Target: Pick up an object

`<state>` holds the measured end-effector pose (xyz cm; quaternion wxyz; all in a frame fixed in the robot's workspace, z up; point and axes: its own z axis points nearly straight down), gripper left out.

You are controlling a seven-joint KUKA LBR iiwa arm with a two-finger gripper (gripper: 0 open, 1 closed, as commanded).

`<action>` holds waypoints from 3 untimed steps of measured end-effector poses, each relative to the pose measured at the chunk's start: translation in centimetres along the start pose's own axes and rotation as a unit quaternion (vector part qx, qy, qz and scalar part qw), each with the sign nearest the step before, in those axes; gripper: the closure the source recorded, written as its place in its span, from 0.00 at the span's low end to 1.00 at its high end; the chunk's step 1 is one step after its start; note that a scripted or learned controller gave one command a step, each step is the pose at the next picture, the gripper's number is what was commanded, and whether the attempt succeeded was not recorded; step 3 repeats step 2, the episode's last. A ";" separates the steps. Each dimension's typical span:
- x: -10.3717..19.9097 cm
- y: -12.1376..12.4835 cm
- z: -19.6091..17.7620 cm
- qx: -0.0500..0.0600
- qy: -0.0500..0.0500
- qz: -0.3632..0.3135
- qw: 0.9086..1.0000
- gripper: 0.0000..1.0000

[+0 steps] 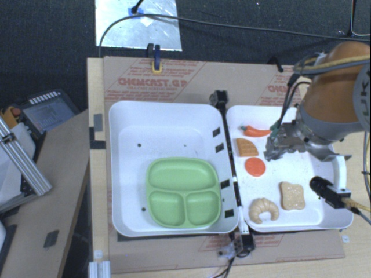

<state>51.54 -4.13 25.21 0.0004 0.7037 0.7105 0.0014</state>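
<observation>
We see the grey arm with its orange band [339,83] reaching in from the right over the right-hand shallow white bin [330,216], with the jaws [273,149] low over that bin's upper middle. We cannot tell how far the jaws are parted, nor whether anything sits between them; the dark mass of the gripper hides that.

Just to the left of the jaws lies a tan square cracker-like toy [246,147], and just above and to their left an orange carrot-shaped toy [255,131]. Just below and left of the jaws rests a flat round orange-red disc [255,167]. Further below them, a pale toast-shaped slice [291,195] lies near the bin's lower right, and a beige croissant-shaped toy [264,209] lies to the left of that slice, near the front wall.

Well to the left of the jaws, across the black divider clips, the left-hand white bin [130,126] holds a light green three-compartment plastic tray [183,191]. Both bins sit on a brown cardboard sheet [174,80] on the bench.
</observation>
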 end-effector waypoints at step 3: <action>11.7 2.5 1.3 0.001 0.000 0.000 1.000 1.00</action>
